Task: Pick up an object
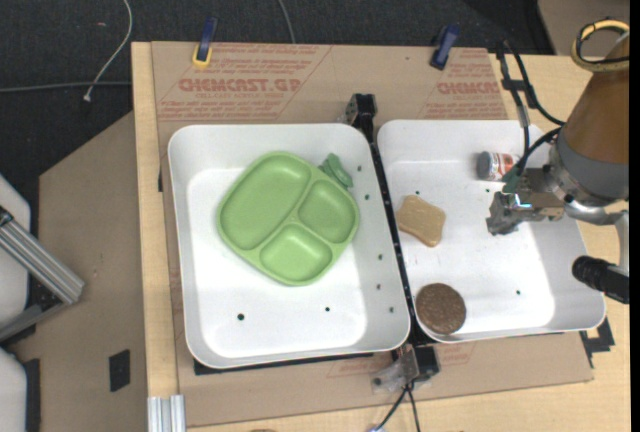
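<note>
The arm comes in from the right over the right bin (560,320). Its gripper (506,213) hangs above the bin's right-middle floor. A tan sponge-like block (421,220) lies to the gripper's left, well apart from it. Just behind the gripper, near the back wall, lies a small grey and red cylinder (495,163). A brown round disc (440,308) rests at the bin's front left corner. I see nothing held under the gripper.
The left bin (200,320) holds a green divided plate (288,217) with a small green item (338,170) at its back right edge. A black divider strip (385,220) runs between the bins. Cables trail at the right bin's back right corner.
</note>
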Robot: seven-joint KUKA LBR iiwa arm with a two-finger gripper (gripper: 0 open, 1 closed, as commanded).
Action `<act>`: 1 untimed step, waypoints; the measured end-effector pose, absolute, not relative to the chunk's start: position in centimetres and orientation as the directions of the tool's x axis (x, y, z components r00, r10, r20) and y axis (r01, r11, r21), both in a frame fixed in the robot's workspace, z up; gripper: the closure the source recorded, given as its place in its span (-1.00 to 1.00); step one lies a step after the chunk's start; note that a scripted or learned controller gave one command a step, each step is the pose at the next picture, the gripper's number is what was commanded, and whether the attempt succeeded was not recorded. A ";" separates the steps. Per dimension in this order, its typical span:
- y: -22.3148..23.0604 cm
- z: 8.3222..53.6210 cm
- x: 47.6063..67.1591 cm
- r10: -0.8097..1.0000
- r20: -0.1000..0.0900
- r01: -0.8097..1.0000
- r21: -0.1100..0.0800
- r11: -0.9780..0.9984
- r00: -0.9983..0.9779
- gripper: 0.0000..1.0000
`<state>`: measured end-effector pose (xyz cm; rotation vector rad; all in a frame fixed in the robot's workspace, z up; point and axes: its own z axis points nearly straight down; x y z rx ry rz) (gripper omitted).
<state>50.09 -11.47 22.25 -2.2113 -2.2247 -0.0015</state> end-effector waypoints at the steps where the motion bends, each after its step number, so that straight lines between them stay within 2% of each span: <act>1: -6.1 23.3 50.5 1.000 0.003 1.000 0.001 0.007 -0.007 1.00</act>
